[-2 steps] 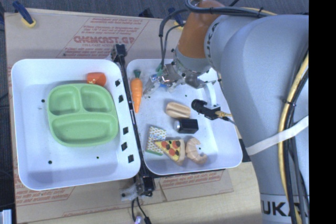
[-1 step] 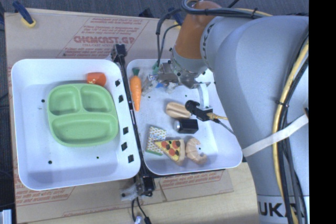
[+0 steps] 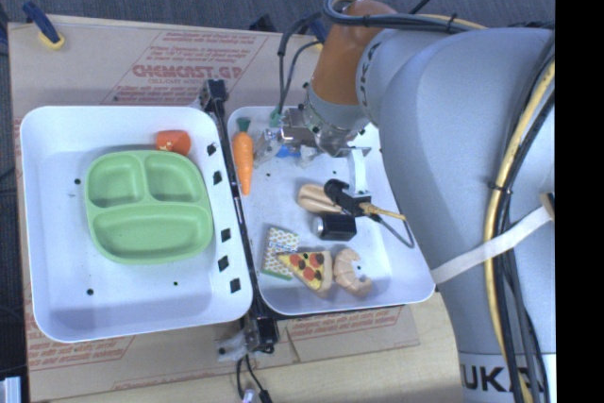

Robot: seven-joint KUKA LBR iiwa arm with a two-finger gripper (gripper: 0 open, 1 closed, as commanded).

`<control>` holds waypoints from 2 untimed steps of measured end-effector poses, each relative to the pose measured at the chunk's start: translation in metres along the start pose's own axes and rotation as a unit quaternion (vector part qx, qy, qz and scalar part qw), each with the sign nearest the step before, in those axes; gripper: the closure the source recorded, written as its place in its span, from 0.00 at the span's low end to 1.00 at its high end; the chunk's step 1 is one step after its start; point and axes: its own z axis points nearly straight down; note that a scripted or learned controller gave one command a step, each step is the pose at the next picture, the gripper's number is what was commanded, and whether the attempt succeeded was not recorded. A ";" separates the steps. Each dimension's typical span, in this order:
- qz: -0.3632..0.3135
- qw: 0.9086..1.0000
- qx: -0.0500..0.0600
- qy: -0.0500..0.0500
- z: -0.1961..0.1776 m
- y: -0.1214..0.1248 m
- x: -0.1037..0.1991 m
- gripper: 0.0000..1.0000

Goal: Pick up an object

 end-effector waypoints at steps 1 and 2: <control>0.064 0.998 -0.006 0.001 -0.002 0.003 0.004 0.00; 0.065 0.998 -0.006 0.001 -0.002 0.003 0.004 0.00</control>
